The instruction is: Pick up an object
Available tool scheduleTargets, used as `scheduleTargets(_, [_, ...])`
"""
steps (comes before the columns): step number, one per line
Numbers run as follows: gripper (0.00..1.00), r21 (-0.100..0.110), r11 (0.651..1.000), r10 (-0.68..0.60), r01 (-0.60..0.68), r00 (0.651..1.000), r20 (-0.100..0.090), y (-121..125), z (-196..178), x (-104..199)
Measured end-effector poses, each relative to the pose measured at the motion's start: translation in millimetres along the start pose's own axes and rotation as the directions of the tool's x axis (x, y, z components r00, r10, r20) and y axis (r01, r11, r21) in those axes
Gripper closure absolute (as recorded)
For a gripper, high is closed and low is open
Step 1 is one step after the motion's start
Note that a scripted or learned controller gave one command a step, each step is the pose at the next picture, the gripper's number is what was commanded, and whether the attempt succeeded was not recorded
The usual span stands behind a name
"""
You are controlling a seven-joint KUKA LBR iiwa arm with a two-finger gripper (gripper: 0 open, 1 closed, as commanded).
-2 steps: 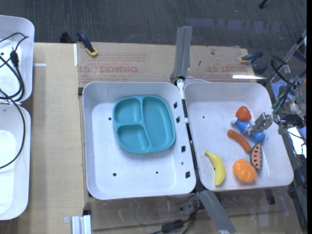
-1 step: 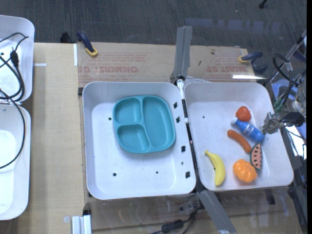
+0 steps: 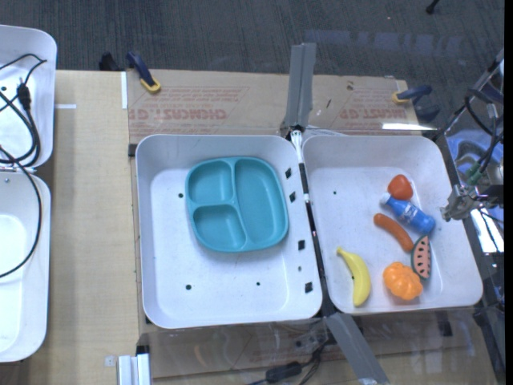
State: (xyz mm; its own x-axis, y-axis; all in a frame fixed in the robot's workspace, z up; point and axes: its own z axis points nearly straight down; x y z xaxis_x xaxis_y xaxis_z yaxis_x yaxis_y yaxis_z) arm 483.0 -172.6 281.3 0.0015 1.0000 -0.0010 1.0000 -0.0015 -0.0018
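The right bin (image 3: 353, 165) holds several toy foods. A red-orange fruit (image 3: 400, 187) lies at the back, with a blue bottle (image 3: 409, 215) just in front of it. A brown-red sausage (image 3: 393, 231) lies beside the bottle. Nearer the front are a watermelon slice (image 3: 422, 257), an orange pumpkin (image 3: 402, 281) and a yellow banana (image 3: 355, 275). My gripper (image 3: 454, 207) is a small grey shape over the bin's right rim, a short way right of the blue bottle. I see nothing held in it.
The left bin (image 3: 160, 239) holds a teal divided plate (image 3: 237, 204). A grey divider post (image 3: 300, 87) rises behind the seam between the bins. Cables and frame parts (image 3: 485, 159) crowd the right edge. White trays with black cables (image 3: 20, 135) sit at far left.
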Motion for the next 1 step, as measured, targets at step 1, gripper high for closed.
scheduleTargets(1, [1.0, 0.001, 1.0, -0.003, 0.003, 1.0, -0.001, -4.8, -2.4, 46.7])
